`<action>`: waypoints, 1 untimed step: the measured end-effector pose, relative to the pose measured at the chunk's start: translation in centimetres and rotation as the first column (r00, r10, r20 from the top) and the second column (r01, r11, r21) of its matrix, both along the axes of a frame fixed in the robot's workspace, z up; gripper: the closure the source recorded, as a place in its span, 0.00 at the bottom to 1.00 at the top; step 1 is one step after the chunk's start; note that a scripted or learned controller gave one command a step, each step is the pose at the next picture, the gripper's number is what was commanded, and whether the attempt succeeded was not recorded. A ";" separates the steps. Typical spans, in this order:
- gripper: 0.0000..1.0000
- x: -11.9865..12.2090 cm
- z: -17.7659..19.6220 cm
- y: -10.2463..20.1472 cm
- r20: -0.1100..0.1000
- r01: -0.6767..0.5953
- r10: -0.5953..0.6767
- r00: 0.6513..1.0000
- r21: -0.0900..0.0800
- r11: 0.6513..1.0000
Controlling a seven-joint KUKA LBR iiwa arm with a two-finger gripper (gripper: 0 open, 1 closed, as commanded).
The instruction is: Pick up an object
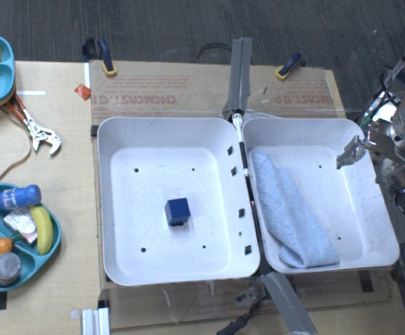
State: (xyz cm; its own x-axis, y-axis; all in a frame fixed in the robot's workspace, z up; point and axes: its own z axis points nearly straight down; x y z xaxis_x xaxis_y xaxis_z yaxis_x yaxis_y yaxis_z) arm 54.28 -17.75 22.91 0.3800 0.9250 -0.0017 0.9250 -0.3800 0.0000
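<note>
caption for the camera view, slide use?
Hand at right bin's edge; blue cube in left bin, towel in right.

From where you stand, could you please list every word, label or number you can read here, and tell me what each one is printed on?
"CHEMC37 GP": red print, repeated and reading upside down from this view, on the cardboard sheet under the two white bins; the letters are blurred, so this reading is uncertain.
Label on the blue-capped bottle in the blue tray: too small to read.
Blue cube: no markings visible.
</note>
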 end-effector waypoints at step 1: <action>0.00 -2.9 1.0 10.9 -0.004 0.187 -0.187 0.982 0.001 0.982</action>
